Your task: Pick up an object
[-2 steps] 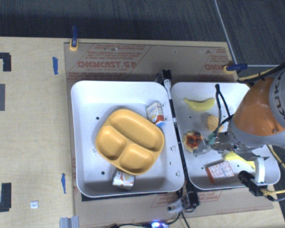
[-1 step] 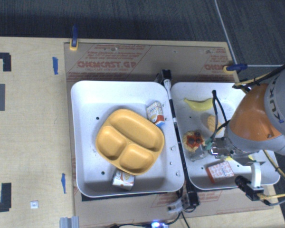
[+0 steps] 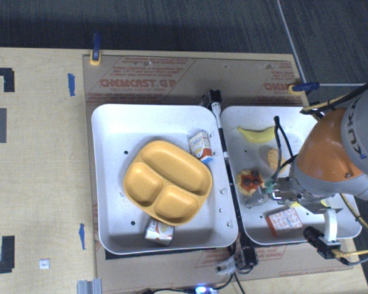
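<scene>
My gripper hangs low in the right bin, at its left-centre. It is right beside a small red and dark toy, close enough that I cannot tell whether they touch. A red and white carton lies flat just in front of the gripper. A yellow banana lies at the back of this bin, and a small yellow-orange piece sits between the banana and the gripper. The grey arm with its orange band covers the bin's right part.
The left bin holds a large yellow divided plate, a small printed cup at its back right and a crumpled packet at the front. Cables run along the right bin's front edge and over its middle.
</scene>
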Motion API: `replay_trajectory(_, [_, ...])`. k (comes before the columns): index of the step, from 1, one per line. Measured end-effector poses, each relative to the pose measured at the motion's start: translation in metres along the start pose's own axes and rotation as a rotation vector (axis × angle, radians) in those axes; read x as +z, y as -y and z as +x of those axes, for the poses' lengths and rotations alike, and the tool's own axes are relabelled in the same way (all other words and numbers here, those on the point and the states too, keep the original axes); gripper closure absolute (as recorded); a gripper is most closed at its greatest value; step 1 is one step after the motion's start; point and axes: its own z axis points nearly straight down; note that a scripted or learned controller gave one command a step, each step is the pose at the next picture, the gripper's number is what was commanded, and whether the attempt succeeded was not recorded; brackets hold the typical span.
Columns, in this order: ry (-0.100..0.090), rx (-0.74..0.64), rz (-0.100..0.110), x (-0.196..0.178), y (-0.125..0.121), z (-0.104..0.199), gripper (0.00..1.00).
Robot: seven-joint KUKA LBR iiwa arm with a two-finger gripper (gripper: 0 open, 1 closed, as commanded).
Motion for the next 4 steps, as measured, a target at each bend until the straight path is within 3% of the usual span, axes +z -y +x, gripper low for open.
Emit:
replay_trajectory(1, [-0.001,-0.002,0.000,0.000,0.000,-0.001,0.00])
replay_trajectory(2, [0.003,-0.001,-0.007,-0.011,-0.002,-0.002,1.00])
replay_trajectory(3, [0.003,-0.001,-0.007,-0.011,-0.002,-0.002,0.00])
replay_trajectory(4, [0.004,-0.001,-0.011,-0.021,-0.003,-0.002,1.00])
